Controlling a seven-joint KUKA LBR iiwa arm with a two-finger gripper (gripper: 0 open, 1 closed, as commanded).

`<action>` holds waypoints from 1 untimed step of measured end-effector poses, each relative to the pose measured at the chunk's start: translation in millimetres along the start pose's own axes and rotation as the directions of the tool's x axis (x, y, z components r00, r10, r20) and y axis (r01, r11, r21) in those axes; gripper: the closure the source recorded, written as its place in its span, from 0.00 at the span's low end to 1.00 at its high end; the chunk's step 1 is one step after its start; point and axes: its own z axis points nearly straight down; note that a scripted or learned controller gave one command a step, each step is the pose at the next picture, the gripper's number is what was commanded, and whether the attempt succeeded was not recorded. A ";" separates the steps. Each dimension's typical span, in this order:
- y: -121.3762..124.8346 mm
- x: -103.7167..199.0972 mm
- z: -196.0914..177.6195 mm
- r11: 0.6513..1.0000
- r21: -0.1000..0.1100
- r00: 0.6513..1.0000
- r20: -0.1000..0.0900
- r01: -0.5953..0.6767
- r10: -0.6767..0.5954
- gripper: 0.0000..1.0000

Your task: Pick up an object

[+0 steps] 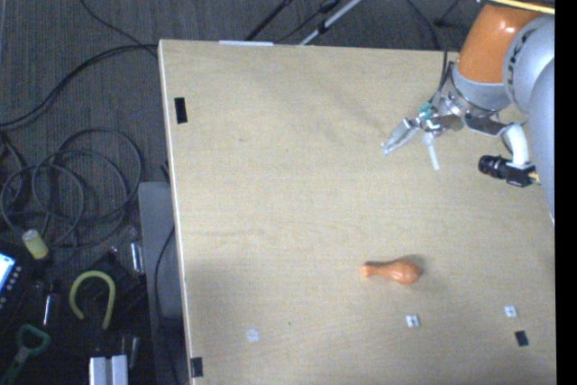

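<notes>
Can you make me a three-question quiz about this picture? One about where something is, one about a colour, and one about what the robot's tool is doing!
1. Where is the small pear-shaped thing?
A. Lying on the bench, nearer the bottom of the picture than the tool
B. Between the tool's fingers
C. On the floor by the cables

2. What colour is that thing?
A. Blue
B. Orange
C. Green

3. What is the tool doing?
A. Squeezing the thing
B. Lying flat on the floor
C. Open, with nothing in it

Answers:
1. A, the thing lies on the tan bench, well apart from the tool.
2. B, it looks orange against the bench.
3. C, its two fingers spread apart with only bench showing between them.
</notes>
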 end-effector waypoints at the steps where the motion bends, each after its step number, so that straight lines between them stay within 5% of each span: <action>1: 5.3 16.5 38.8 0.918 -0.003 0.918 -0.001 0.396 -0.396 0.00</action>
